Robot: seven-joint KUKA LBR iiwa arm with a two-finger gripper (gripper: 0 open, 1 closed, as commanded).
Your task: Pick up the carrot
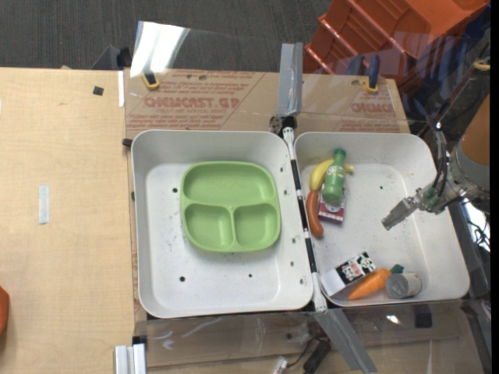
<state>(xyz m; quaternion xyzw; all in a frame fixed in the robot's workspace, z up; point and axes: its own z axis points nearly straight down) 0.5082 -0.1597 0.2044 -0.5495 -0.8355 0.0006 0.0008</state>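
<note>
Camera view: wooden bench (pixel 62 178) bears two white bins (pixel 148 209), carrot (pixel 368 284) in right one, claw (pixel 399 214) state untellable

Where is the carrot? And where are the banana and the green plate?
carrot (pixel 368 284), camera view, middle of its orange body, near the right bin's front edge.
banana (pixel 319 174), camera view, its yellow curved middle, beside the green bottle.
green plate (pixel 230 184), camera view, the top compartment's floor.

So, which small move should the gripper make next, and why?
Probably move toward the near edge of the right bin until above the carrot. The gripper sits mid-bin, away from the carrot, which lies near the front wall between a small carton and a grey can.
</note>
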